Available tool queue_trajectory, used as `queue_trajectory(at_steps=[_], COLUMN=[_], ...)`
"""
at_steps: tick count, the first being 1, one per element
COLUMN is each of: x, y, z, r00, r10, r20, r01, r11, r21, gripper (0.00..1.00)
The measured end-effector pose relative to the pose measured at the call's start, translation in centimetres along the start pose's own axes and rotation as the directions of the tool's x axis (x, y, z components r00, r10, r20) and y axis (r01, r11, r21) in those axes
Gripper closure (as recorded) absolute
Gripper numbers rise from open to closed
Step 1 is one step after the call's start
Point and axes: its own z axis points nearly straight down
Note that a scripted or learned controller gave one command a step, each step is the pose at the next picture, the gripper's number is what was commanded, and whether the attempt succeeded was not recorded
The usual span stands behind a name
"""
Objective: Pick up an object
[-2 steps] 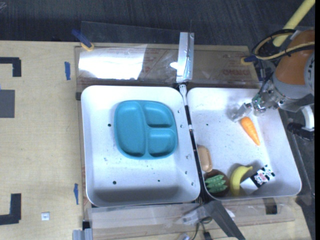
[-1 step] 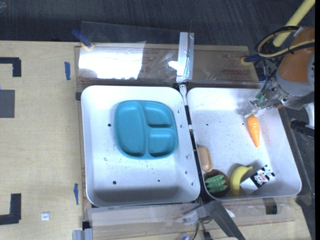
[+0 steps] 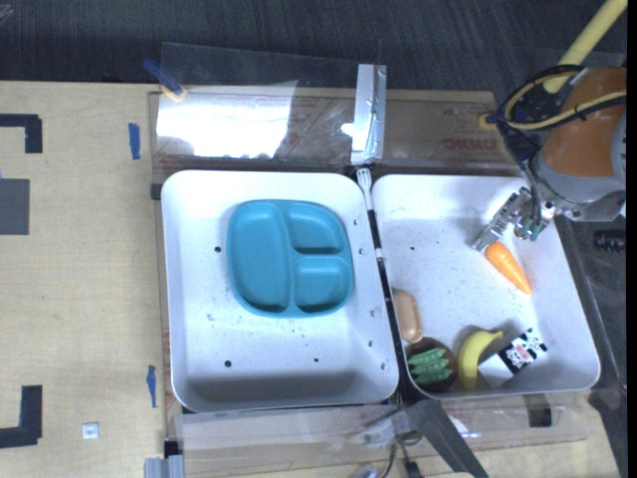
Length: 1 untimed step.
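The pincer (image 3: 501,229), whose state I cannot tell, hangs at the toy carrot's (image 3: 508,266) eleven o'clock end in the right bin (image 3: 438,242).

We note one fixed camera above the bench (image 3: 70,267), looking down at a slant. Both bins (image 3: 199,366) sit centre frame; the arm (image 3: 582,137) enters upper right.

My arm (image 3: 582,142) reaches in from the right (orange band showing), tool (image 3: 513,217) angled low.
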Motion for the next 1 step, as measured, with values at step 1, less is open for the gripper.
queue_trajectory(at_steps=[1], x=[9.31], y=[9.21], z=[-12.51], r00=[0.948], r10=[0.318], r20=[0.005], r01=[-0.318], r11=[0.948], r21=[-0.006], gripper=[1.0])
